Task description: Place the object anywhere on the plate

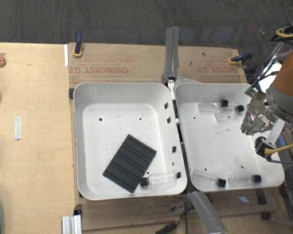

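Gripper is seen at the right edge of the right bin; whether it is open or closed cannot be told. A black ribbed plate lies tilted in the left bin, a clear vial beside its lower corner.

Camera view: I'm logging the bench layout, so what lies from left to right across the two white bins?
Left white bin → black ribbed rectangular slab → clear plastic vial with a black cap → right white bin → grey two-finger gripper at the right bin's far right edge.
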`<action>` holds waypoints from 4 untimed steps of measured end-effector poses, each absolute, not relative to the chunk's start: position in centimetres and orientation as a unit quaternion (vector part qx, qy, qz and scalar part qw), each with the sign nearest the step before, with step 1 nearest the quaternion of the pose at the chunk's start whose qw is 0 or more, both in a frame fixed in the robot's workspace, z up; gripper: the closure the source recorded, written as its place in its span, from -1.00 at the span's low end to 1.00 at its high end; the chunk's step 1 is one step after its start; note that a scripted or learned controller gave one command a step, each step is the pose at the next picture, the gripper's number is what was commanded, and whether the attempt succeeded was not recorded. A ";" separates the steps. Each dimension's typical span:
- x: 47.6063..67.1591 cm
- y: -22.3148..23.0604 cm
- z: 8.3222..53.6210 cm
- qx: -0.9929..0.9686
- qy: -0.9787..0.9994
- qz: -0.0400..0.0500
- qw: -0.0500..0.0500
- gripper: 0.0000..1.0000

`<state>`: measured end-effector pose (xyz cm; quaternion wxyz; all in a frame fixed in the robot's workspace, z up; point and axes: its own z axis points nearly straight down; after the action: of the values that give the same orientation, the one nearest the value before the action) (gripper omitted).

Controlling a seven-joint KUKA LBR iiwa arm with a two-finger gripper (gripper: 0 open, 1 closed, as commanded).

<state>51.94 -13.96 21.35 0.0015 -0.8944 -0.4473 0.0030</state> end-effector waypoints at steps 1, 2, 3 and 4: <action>56.5 -7.0 22.9 -0.817 -0.576 0.002 0.000 1.00; 59.8 -1.3 24.2 -0.864 -0.504 0.002 0.000 1.00; 58.4 3.1 42.1 -0.887 -0.462 0.002 0.000 1.00; 55.5 13.0 42.7 -0.780 -0.626 0.003 0.000 1.00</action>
<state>55.54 13.04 42.75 0.0000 -0.7801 -0.6256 0.0030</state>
